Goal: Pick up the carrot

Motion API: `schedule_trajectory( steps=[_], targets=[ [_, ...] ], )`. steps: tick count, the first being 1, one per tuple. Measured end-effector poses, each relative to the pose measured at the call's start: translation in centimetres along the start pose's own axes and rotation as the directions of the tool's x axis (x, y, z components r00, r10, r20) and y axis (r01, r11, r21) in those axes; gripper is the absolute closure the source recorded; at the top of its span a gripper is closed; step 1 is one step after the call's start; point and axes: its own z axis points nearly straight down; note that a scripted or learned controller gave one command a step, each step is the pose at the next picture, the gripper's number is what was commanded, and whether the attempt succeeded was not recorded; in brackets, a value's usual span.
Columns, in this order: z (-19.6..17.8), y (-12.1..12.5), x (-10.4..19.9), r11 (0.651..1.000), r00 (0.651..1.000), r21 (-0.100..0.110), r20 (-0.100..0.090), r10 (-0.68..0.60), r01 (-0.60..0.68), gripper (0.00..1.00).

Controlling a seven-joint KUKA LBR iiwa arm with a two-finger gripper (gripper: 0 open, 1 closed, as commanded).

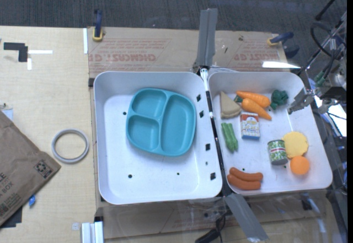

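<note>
Carrot [253,97] lay at back of right bin [322,178], w/ a second orange piece [256,108] touching it and broccoli [279,97] just beside. Gripper [300,103] hovered past broccoli by the rim; couldn't tell its spread. Risk: crowding could cause a wrong-item grab or slip.

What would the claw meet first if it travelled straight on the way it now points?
Probably the broccoli, then the carrots: the claw at the right bin's far right rim points leftward. Its height is unclear.
</note>
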Motion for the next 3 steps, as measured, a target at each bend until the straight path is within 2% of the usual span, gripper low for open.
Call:
schedule_trajectory(
  steps=[1, 2, 3],
  targets=[
    [8.6, 5.8, 5.3, 0.988, 0.988, 0.001, 0.000, 0.152, -0.152, 0.00],
    [11.8, 9.7, 4.9, 0.999, 0.999, -0.002, 0.001, 0.046, -0.046, 0.00],
    [18.9, 10.4, 2.6, 0.997, 0.997, 0.000, 0.000, -0.077, 0.077, 0.00]
  ],
)
